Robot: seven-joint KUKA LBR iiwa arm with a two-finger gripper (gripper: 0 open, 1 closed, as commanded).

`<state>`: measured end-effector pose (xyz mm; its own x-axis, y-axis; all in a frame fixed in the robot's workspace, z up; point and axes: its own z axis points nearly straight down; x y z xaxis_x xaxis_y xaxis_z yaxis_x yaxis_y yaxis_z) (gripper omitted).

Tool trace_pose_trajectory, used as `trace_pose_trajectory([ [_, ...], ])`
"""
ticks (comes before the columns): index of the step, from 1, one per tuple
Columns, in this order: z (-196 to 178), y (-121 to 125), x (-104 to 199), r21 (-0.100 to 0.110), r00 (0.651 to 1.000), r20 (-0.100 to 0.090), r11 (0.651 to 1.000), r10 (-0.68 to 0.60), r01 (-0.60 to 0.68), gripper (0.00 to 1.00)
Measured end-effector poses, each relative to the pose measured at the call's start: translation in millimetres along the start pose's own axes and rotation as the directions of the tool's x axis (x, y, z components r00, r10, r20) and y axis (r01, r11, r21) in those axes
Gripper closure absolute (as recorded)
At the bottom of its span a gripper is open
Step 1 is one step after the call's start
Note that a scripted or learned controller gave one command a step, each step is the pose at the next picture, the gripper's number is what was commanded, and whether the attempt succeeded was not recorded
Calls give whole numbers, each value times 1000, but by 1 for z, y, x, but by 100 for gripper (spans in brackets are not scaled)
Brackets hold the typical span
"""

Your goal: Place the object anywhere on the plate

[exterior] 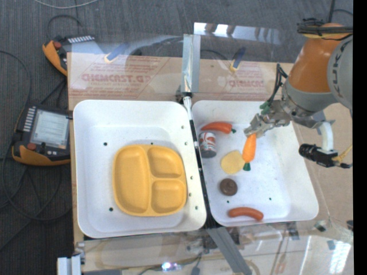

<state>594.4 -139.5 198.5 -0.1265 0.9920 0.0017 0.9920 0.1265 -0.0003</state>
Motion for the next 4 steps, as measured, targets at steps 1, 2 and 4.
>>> trace_pose_trajectory([
  [1,5,4,63,2,1000,2,1000,-11,11,100],
  [2,16,-29,122,3,991,1,991,-134,134,100],
  [4,16,-20,189,3,977,0,977,-213,213,0],
])
